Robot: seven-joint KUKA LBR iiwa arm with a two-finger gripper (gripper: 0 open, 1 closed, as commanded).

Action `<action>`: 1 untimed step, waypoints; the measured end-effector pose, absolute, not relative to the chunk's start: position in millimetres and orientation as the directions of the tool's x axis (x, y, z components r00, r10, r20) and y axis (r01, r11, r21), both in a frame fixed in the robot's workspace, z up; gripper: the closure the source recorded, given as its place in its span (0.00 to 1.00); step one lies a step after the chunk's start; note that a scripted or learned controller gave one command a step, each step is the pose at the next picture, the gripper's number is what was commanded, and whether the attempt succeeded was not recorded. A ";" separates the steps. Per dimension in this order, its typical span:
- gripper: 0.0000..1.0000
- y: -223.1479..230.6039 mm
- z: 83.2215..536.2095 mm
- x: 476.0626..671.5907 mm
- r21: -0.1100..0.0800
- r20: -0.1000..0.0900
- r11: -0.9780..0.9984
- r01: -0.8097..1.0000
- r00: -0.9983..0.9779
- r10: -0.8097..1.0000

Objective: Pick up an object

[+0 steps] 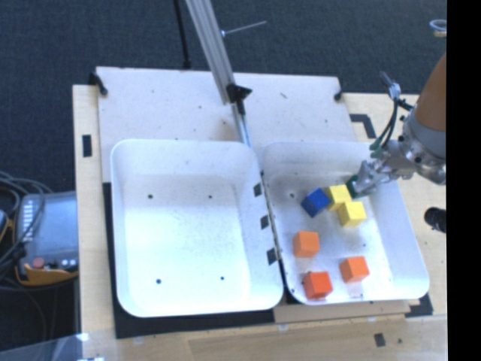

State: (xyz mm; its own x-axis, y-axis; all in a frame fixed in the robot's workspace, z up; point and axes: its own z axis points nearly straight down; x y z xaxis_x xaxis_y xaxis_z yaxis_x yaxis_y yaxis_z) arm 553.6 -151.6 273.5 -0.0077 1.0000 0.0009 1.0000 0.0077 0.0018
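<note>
Dark carpet floor (90,28), pale bench (218,100), two white bins (188,224) — claw (362,180) beside yellow blocks (347,205), grip unclear

Bright, even overhead light washes out the white bins (188,224); soft focus, faint shadows, slightly grainy

You're looking at two white bins (188,224) of smooth, faintly glossy plastic — speckled with dark flecks. The coloured blocks (306,244) look matt. The desk (86,201) looks like pale wood, the slanted pole (210,40) like ribbed, shiny metal — the floor (60,28) like rough dark carpet.
</note>
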 end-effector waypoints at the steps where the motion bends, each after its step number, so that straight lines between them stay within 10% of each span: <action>1: 1.00 -101.2 257.4 555.8 0.000 0.000 0.007 1.000 -0.007 1.000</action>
